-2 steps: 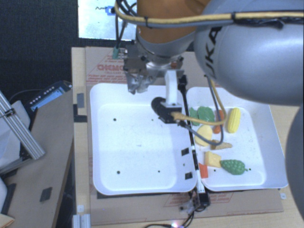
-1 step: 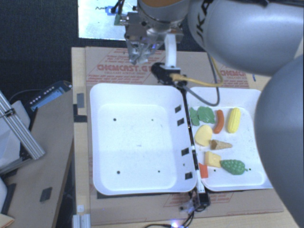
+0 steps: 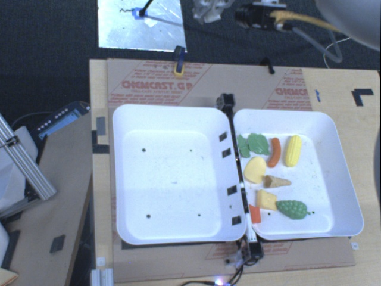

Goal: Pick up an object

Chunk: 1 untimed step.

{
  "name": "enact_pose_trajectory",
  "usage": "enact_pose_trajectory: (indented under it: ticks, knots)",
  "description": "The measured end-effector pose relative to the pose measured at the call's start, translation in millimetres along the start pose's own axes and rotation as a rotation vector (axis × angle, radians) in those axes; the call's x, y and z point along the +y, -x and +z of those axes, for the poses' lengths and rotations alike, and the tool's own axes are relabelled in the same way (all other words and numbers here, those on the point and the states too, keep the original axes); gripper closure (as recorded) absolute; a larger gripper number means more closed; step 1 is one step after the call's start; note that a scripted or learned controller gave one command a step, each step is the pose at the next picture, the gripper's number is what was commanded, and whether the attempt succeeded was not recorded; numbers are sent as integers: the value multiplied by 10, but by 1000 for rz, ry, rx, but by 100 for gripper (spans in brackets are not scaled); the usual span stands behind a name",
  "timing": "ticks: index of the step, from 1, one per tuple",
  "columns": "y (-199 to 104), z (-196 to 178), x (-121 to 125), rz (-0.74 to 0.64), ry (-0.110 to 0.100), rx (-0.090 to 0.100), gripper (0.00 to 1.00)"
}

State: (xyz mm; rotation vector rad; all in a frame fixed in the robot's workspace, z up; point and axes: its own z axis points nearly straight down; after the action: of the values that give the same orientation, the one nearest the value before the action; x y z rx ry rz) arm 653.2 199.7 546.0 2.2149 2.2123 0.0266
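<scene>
Start at the near edge of your bench: the right bin [image 3: 342,177] holds all the toy food, packed toward its left wall beside the black clips of the divider [image 3: 238,177]. The left bin [image 3: 128,159] next to it has only bare white floor with a few dark dots.

Nearest you in the right bin are a small orange carrot piece [image 3: 255,214], a yellow cheese wedge [image 3: 266,199] and a green bumpy bunch, likely grapes [image 3: 292,208], which touches or nearly touches the cheese. Just beyond lie a tan cone [image 3: 277,182], pointing right, and a pale yellow rounded piece [image 3: 255,170]. Farther back you have two green leaves [image 3: 253,143], a red sausage [image 3: 274,152] and a yellow corn cob [image 3: 293,150]. Sausage and cob both lie with their long axes running near to far, side by side with a little gap.

The arm [image 3: 348,5] is far beyond all this, at the top right above the bench's back edge. Metal parts that look like the gripper [image 3: 215,2] sit at the top centre, but you cannot tell from here how it is set. It holds nothing that you can see.

So every candidate lies toward you and slightly right of that gripper. The corn cob looks the easiest pick: nearest the arm, with free floor on its right.
</scene>
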Motion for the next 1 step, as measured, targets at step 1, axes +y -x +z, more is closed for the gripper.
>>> enact_pose_trajectory:
  ticks: [1]
  knots:
    - [889,374,151,6,-20,-7,100]
